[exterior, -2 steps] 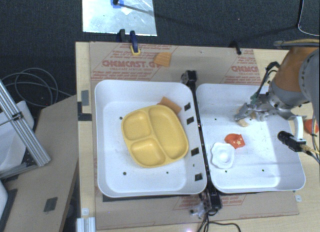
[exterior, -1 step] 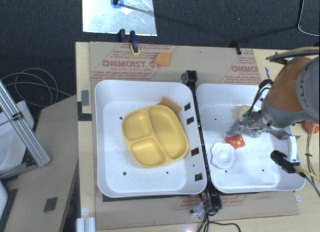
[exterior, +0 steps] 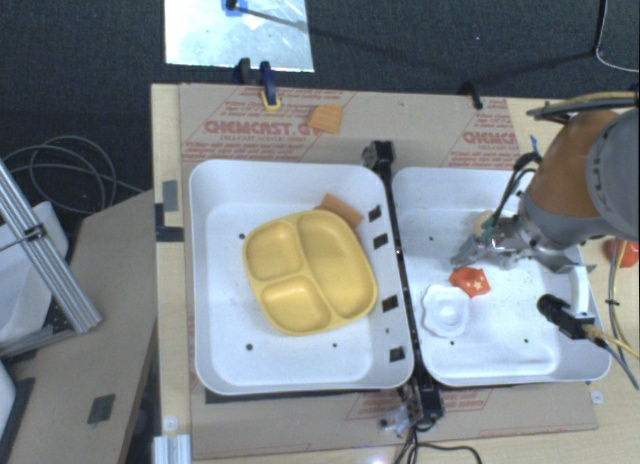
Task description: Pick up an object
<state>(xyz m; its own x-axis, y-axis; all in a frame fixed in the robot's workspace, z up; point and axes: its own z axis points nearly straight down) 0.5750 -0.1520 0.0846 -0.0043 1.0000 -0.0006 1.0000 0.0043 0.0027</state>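
Pickup not yet made: fingers (exterior: 472,250) low in the right bin (exterior: 530,362), spread uncertain from this angle, nothing visibly between them, with the small orange object (exterior: 470,280) just below and the white cup (exterior: 445,311) beside it.

Dark carpet (exterior: 80,52) covered the floor around the bench. A shiny sheet (exterior: 238,10) lay beyond the bench's far edge. Loose cables (exterior: 60,177) coiled at its left side, beside a tan board (exterior: 95,342) and a metal rail (exterior: 45,262).
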